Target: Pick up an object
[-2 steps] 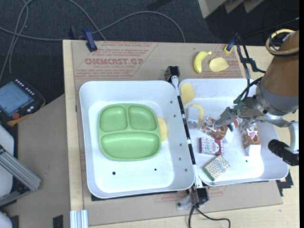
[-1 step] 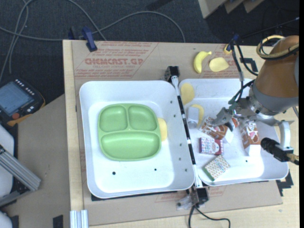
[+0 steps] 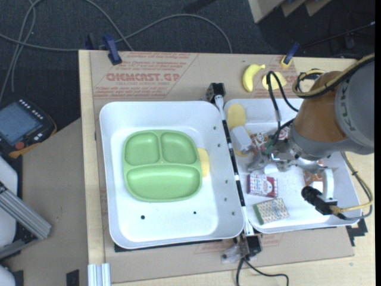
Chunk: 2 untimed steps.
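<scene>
Nearest the camera, at the front of the right bin [image 3: 297,222], we noted a small patterned green packet [image 3: 271,210] lying flat. Just behind it lay a red and white packet [image 3: 262,185], close to the bin's left wall. A black cylindrical part with a yellow cable [image 3: 318,201] hung over the bin's front right area.

In the left bin [image 3: 113,159] sat a green three-compartment plate [image 3: 162,165], with a yellow object [image 3: 203,162] touching its right edge.

Further back, the arm [image 3: 333,115] reached over the right bin, and the gripper [image 3: 268,154] sat low among a cluster of small items at mid bin. We could not tell the state of the tool; nothing was visibly grasped. A pale grey object [image 3: 240,138] and a yellow piece [image 3: 236,114] lay behind, near the bin's back left corner.

Farthest, on the bench outside the bins, lay a yellow banana [image 3: 252,77].
</scene>
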Available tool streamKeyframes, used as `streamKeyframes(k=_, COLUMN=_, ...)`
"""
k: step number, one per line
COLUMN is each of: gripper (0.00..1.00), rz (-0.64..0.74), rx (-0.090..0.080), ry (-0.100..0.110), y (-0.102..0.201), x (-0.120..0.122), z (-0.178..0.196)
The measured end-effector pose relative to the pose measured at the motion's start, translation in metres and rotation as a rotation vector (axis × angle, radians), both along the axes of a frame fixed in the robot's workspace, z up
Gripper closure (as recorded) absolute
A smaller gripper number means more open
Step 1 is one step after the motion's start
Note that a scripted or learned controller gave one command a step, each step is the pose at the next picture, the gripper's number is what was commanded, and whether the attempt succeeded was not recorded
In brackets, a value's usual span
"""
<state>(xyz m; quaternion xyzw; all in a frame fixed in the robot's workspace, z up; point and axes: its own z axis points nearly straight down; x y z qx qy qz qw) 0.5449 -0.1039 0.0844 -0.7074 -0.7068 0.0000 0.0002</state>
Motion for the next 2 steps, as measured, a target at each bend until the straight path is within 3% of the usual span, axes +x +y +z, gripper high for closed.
streamKeyframes(k=1, gripper=0.00, rz=0.001, rx=0.000, ry=0.000, y=-0.0151, x=0.0637, z=0.0010)
streamKeyframes(k=2, gripper=1.00, rz=0.001, rx=0.000, ry=-0.001, y=-0.0149, x=0.0640, z=0.0109)
